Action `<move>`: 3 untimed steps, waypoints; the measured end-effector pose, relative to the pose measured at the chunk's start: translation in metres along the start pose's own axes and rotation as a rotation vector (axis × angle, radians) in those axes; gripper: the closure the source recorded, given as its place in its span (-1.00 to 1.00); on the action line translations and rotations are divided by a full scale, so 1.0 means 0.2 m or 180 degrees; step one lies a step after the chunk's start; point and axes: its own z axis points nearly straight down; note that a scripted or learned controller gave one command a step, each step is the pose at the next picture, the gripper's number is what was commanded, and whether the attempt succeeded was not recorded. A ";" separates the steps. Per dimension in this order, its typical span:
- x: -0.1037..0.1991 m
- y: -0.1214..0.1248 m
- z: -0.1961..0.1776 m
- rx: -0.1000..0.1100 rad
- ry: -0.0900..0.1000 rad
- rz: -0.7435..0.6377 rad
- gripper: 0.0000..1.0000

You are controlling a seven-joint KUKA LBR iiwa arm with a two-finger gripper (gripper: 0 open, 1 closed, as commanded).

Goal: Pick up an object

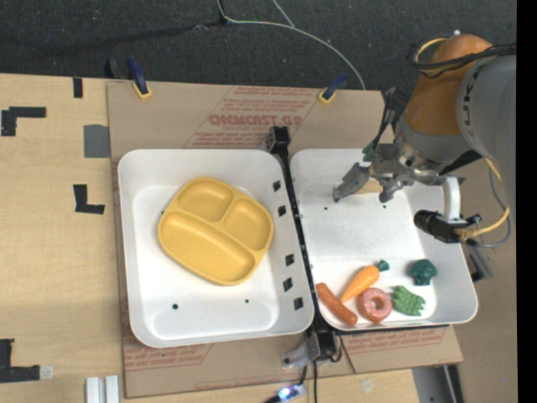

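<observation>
Lying near the front edge of the right bin (336, 170), the toy carrot (361, 281) looks light, hard and a bit smooth, so it could slip. Its fat middle seems the best place to grab. Beside the carrot sit a red sausage (335, 305), a pink donut (375, 304) and two green pieces. The end effector (367, 186) hangs over the back part of the right bin, well apart from the carrot. Its two fingers are spread open and hold nothing.
</observation>
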 end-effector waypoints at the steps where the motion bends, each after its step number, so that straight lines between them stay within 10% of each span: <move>1: 0.00 0.02 -0.04 -0.0044 -0.0005 -0.0011 -1.00; 3: 0.02 0.06 0.49 -0.0047 -0.0015 -0.0011 -1.00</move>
